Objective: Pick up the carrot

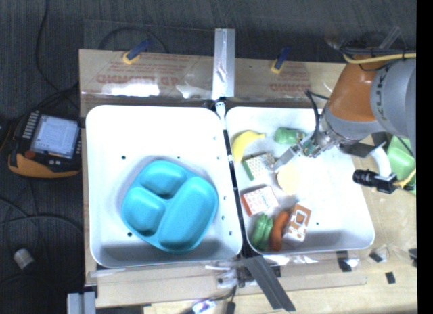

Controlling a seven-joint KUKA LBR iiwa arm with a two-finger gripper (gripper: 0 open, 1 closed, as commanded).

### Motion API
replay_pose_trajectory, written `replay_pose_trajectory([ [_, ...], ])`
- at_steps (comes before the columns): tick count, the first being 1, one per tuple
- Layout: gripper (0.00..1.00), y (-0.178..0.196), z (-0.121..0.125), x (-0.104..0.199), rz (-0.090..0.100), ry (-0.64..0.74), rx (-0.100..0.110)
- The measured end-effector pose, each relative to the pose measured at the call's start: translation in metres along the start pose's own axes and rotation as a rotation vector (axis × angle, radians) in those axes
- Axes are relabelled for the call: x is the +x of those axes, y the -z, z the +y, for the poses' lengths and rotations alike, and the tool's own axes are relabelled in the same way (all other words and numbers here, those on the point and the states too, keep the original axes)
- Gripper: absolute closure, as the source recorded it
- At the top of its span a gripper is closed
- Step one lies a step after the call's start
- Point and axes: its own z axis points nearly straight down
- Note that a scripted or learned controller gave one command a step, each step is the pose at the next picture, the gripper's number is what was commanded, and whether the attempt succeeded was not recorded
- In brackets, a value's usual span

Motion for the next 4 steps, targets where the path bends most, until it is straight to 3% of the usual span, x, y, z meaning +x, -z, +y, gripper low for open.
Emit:
replay_pose_trajectory([
  [1,0.0,0.075,-0.053,0.001,0.003,0.089,0.007],
  [2,0.0,-0.012,-0.041,0.042,0.003,0.142,0.006],
  [3,1.0,-0.004,-0.04,0.043,0.006,0.142,0.003],
  [4,1.0,-0.017,-0.016,0.015,0.0,0.094,-0.003],
])
